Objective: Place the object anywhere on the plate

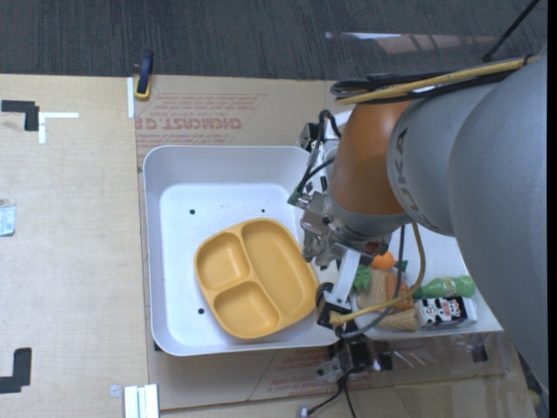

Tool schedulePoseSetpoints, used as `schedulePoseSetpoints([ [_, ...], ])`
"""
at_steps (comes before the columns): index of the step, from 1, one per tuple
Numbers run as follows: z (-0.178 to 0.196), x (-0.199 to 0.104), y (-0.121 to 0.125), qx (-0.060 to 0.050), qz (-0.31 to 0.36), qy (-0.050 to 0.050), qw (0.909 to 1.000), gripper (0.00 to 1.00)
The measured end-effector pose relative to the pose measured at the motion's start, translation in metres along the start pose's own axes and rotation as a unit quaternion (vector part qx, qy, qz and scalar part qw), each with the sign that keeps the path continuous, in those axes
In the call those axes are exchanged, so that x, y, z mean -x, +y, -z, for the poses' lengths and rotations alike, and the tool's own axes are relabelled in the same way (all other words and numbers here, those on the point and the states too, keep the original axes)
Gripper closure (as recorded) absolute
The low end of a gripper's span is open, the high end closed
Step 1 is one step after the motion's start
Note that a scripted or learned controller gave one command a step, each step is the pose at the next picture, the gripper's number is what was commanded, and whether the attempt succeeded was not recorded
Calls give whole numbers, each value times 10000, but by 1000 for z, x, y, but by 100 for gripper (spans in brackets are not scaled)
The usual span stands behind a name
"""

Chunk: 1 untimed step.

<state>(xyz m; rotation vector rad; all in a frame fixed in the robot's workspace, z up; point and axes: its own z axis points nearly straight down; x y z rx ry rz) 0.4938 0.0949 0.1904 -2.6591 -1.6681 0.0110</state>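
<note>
Your arm [452, 164] fills the right side of the view, grey with its orange band [370, 159] just above the wrist, and it reaches down over the seam between the two bins. The gripper [335, 307] sits at the near end of that reach, low over the right bin [474, 325], and you cannot tell from here whether it is open or closed, nor whether it has anything in it. Just to the right of the gripper you have a cluster of food items: a piece of bread [387, 316], a small orange piece [381, 259], a green packet [448, 286] and a white carton [444, 310] beside it. Immediately left of the gripper lies the yellow plate [252, 277], three compartments, resting flat in the left bin [174, 233]. Farther left and beyond, the table [70, 259] carries a cardboard sheet [200, 116] under the bins.
</note>
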Motion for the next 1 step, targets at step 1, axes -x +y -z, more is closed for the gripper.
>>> schedulePoseSetpoints([
  [1, 0, 0, 0, 3, -11, 0, 10000, 0],
])
